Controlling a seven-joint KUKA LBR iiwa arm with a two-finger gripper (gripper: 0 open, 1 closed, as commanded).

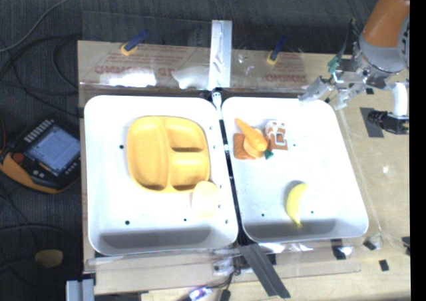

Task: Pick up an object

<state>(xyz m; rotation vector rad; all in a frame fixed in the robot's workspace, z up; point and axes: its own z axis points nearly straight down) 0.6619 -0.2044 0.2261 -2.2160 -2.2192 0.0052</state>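
Hovering just past the upper right corner of the right bin (346,160), the gripper (318,90) hangs off the arm (386,23) with its tips over the bench (389,180) rather than over the tray floor. Whether the jaws stand wide or narrow cannot be told from this slant; nothing shows between them.

Down and to the left of the jaws, inside the right bin, a toy carrot (251,135) lies across a flat orange piece (241,150), and a small brown-and-white toy (277,134) sits touching the carrot's near side, the closest thing to the gripper. Farther below the jaws, near that bin's front wall, a yellow banana (295,202) lies alone, well apart from the carrot group.

Well to the left of the jaws, across the divider, the left bin (100,180) holds a yellow compartment tray (166,153), and a pale cream round object (205,197) touches the tray's lower right corner. Far off to the left, on the floor beside the bench, rests a handheld control pendant (41,154).
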